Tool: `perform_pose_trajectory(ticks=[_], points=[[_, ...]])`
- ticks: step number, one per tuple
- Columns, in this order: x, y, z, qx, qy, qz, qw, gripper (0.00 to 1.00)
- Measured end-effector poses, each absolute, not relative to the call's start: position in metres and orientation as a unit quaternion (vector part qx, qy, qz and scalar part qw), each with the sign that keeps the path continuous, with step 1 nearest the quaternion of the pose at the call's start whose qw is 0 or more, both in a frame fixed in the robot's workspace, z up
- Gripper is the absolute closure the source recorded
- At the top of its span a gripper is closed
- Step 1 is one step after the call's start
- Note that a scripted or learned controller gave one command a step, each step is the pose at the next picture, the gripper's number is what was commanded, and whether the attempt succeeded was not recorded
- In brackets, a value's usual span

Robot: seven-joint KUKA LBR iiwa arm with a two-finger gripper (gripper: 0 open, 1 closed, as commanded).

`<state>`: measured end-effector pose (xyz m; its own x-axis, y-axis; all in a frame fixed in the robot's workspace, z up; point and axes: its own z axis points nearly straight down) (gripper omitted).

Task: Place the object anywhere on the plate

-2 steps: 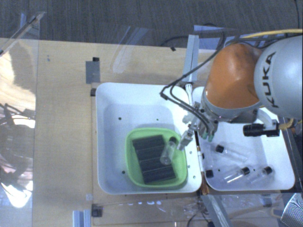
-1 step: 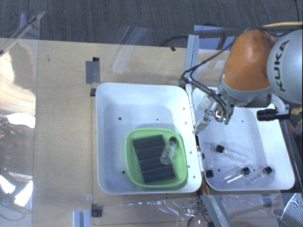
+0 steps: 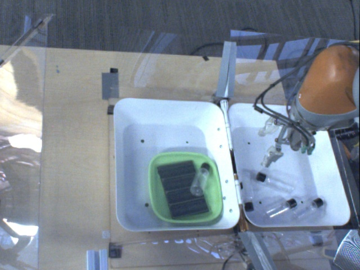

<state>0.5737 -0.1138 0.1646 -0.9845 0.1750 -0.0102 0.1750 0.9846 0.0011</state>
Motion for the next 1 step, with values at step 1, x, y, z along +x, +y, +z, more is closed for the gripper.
perform_pose_trajectory(ticks=[1], points=[[0.5772,-0.1116,0.1775,0.088,0.996,0.0015,0.011,1.00]])
